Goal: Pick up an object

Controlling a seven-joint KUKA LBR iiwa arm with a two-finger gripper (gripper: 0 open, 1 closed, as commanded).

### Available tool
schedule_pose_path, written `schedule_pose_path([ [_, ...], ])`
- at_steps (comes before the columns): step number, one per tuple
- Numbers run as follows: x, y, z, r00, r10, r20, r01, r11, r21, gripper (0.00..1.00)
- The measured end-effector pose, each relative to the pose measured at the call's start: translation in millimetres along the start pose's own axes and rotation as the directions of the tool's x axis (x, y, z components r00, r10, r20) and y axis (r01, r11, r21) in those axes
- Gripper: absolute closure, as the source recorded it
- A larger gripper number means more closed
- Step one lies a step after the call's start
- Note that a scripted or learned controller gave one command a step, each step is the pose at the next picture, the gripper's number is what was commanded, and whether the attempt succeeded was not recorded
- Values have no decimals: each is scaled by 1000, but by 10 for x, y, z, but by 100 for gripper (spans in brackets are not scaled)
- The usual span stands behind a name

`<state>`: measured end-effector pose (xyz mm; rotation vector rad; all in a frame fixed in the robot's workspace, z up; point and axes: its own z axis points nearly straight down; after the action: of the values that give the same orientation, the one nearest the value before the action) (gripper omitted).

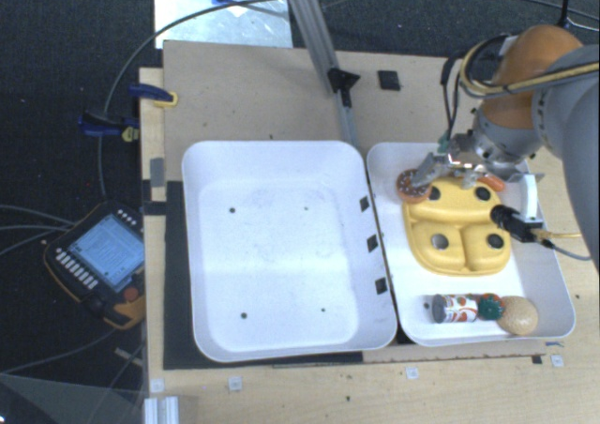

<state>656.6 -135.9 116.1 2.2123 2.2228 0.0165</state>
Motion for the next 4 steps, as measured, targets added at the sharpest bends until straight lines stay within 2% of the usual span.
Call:
schedule_pose_path([
  [1, 44, 41, -147, 1000, -6, -7, 6, 1000, -9, 100],
  [2, 99, -15, -732, 1000, -1, 5, 1, 1000, 4, 100],
  [3, 101, 9, -1257, 1000, -2, 4, 2, 1000, 3, 100],
  [4, 569, -194, -1142, 1000, -3, 3, 3, 1000, 12, 100],
])
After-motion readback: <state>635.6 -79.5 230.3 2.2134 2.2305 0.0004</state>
